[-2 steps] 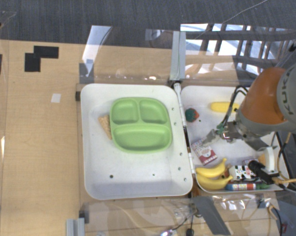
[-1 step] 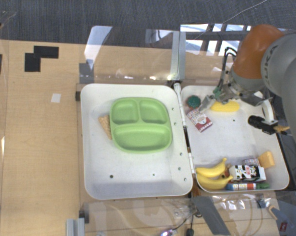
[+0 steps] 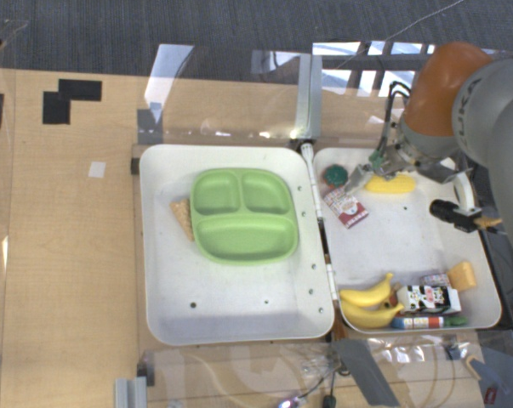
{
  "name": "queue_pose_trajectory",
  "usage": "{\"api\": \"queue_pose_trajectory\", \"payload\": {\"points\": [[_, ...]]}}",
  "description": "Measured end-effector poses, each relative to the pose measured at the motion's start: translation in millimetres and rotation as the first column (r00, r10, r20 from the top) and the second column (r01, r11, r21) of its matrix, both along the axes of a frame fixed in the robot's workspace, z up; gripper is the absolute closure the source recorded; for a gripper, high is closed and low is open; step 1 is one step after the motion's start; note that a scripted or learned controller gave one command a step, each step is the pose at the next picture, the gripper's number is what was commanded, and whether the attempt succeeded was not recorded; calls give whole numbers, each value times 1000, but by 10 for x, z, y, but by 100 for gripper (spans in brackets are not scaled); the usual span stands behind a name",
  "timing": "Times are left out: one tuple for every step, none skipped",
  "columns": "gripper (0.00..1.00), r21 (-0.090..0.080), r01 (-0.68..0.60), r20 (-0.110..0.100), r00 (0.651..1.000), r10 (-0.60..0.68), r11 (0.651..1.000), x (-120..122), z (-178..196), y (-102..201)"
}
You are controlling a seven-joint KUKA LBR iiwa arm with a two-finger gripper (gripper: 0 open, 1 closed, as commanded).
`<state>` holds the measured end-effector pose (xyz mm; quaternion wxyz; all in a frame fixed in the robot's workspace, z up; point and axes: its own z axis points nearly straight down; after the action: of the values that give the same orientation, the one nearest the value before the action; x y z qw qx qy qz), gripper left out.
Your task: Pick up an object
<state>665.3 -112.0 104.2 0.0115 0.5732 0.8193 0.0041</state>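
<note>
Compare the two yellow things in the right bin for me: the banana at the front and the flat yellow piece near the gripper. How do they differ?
The banana is a curved bunch with dark tips; the flat yellow piece is a smooth, low oval shape. The banana looks larger. It lies in the right bin's front left corner beside a small carton, while the yellow piece lies at the back, right by the gripper. Both are yellow and rest on the bin floor.

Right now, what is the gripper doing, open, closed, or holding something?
Gripper: cannot be told; it hangs at the far side of the right bin, beside a yellow object.
</note>
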Motion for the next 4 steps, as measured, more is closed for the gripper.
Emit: {"api": "queue_pose_trajectory", "payload": {"points": [[0,18,37,-6,999,-37,999,93,-24,-204],[0,6,62,-13,998,-62,998,62,270,-337],[0,-5,-99,21,995,99,995,-343,-3,-172],[0,-6,-132,20,991,132,991,-705,-10,88]]}}
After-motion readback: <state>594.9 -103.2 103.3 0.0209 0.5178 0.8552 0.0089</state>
